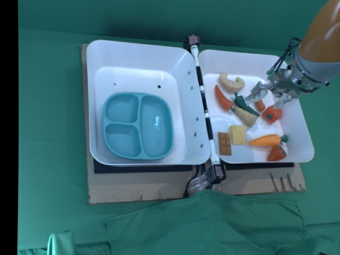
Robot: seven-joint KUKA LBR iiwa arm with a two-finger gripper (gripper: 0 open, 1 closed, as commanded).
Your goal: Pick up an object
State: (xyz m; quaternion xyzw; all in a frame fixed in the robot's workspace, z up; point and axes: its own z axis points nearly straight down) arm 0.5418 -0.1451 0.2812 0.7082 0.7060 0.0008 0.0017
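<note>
The pincer (269, 95) hangs spread apart over the right bin (297, 137), grasping nothing, just above a tomato (272, 114). A carrot (265, 140) and red pepper (223, 98) lie nearby.

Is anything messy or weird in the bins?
Nothing looks spilled or broken. The toy foods lie jumbled in the right white bin, with the pale parsnip-shaped piece resting against the red chili pepper. The teal divided plate sits slightly turned in the left white bin.
</note>
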